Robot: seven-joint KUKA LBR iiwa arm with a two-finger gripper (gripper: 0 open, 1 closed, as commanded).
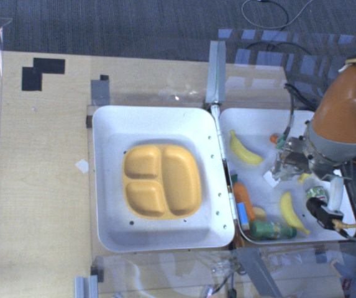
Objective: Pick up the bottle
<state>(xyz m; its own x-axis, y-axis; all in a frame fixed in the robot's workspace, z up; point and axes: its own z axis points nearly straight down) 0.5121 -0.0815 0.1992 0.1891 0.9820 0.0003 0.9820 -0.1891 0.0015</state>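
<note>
Green, lying on its side, the bottle [272,230] rests against the near wall of the right bin [260,118]; no writing on it can be read. Just left stands an orange item with a blue label [242,205], text too small to make out. Two bananas, one far-left [244,150], one near [291,212], leave bare floor between them. The tool [287,164] hangs over the bin's middle, well apart from the bottle; I cannot tell its state. On the counter [41,166], the left bin [103,185] holds a yellow tray [162,180].
</note>
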